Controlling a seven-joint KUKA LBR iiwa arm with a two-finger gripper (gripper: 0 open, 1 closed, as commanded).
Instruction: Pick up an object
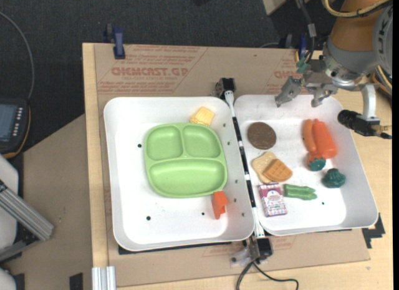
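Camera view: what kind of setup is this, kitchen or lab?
Probably a robot lab bench, not a kitchen: two white bins clamped on a cardboard sheet, toy food such as a carrot, and the gripper overhead.

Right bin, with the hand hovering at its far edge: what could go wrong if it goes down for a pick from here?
1. The open hand sits over the right bin's far rim, not above any item; a straight descent may close on nothing or strike the rim.
2. The crackers, pink packet and green pod lie crowded, so fingers could nudge neighbours.
3. The brown disc lies flat, likely hard to pinch.
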